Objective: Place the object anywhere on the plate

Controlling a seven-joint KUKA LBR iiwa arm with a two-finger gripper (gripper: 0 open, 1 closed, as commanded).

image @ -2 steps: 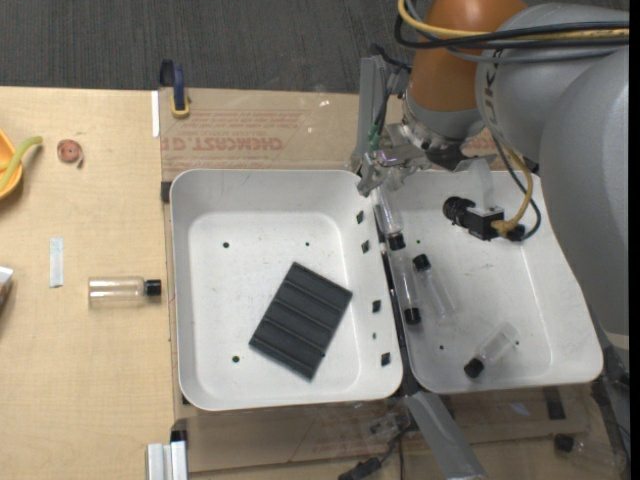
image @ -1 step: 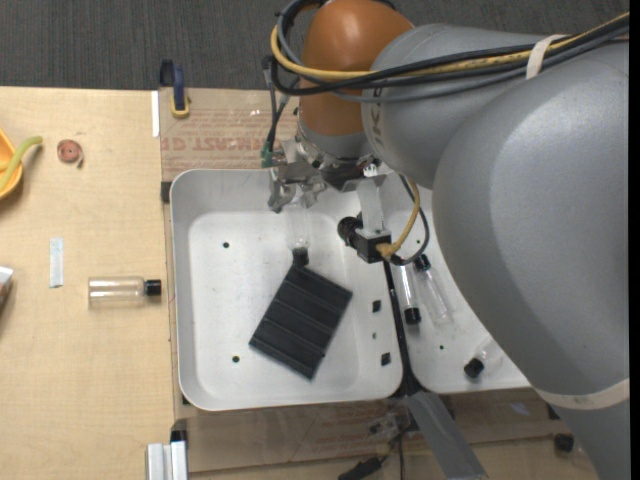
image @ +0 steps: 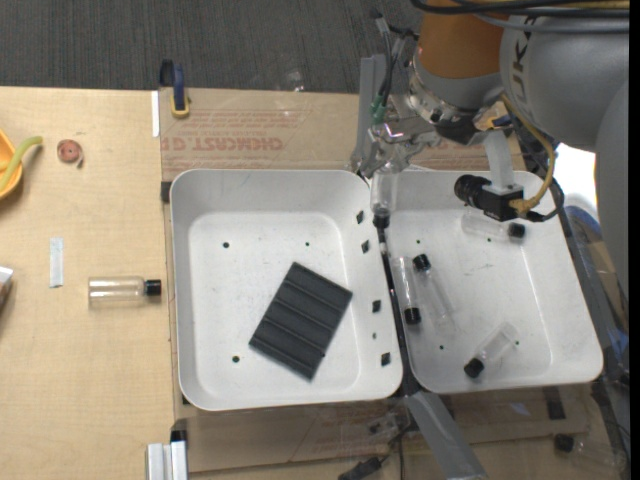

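Gripper [image: 383,173] up over the rim between the bins, seemingly a small clear bottle [image: 381,206] right under it, grip impossible to tell, dark plate [image: 301,320] not yet reached.

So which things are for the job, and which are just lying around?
For the job: hand, dark ribbed plate, black-capped vials.
Just lying about: capped bottle on the bench, red disc, white strip, blue clamp.

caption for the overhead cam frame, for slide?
KUKA gripper above the bin divider; dark ridged plate in left bin, clear vials in right.
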